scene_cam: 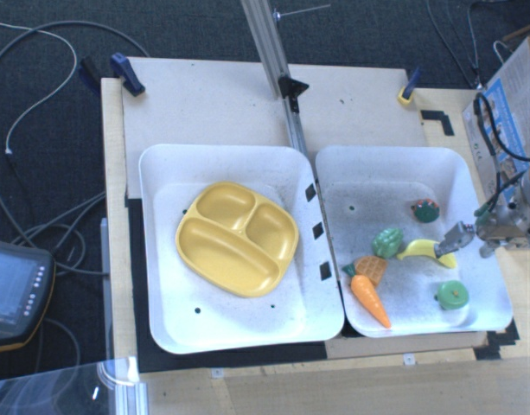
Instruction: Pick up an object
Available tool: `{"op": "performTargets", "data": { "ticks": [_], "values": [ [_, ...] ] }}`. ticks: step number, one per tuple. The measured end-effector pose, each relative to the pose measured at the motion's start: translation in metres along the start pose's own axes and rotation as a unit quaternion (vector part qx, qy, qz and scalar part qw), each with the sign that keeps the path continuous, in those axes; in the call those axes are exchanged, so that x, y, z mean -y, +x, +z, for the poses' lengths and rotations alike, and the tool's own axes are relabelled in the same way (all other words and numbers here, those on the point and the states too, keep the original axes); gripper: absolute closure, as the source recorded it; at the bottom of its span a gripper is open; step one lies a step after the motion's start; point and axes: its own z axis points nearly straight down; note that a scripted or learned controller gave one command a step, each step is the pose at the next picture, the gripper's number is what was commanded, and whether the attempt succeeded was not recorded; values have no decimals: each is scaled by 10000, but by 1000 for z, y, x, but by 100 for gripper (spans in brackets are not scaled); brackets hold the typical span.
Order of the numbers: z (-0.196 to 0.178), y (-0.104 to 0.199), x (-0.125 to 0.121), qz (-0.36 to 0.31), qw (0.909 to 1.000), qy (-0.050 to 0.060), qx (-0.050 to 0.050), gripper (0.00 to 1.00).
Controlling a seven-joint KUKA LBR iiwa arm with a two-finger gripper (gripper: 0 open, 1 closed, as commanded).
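The right bin holds several toy foods: an orange carrot, a brown waffle-like piece, a green broccoli, a yellow banana, a green round piece and a small red-and-green piece. My gripper hangs low over this bin's right side, just right of the banana's end. Its fingers stand apart, one fingertip close to the banana, and nothing is between them.
The left bin carries a yellow divided plate. A slanted metal rail runs down to the gap between the bins. Cables and a blue-and-white panel crowd the right edge by the arm.
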Motion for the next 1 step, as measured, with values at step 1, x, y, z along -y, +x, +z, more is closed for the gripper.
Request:
{"op": "performTargets", "data": {
  "ticks": [1],
  "values": [
    [62, 2, 5, -5, 10000, 7, -4, 0]
  ]
}}
